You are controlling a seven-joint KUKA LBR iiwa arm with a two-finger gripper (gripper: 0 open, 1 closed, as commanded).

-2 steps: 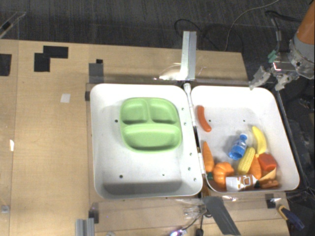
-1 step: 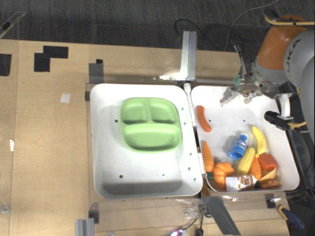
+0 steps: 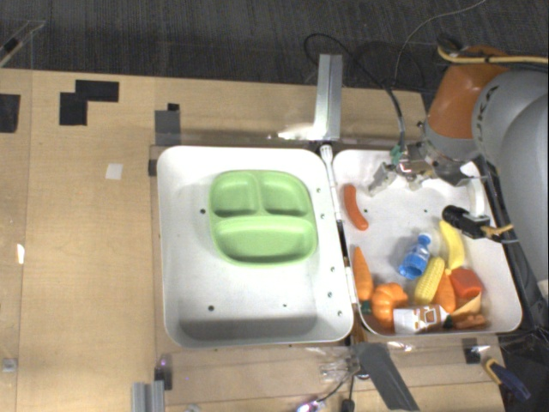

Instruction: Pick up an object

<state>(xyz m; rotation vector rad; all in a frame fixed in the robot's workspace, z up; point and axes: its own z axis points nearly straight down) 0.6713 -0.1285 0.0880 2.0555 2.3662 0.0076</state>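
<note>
Gripper (image 3: 388, 175) hovers over bare floor near right bin's (image 3: 515, 312) far edge

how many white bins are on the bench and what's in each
2. The left bin holds a green divided plate. The right bin holds a pile of toy food along its near and right sides, including a hot dog, a carrot and corn.

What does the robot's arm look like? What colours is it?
The arm is big, round and smooth, light grey, with a shiny orange band above the wrist. At its end sits a small silvery metal two-finger gripper with a tiny green spot. A black clip-like part sticks out below the arm.
</note>
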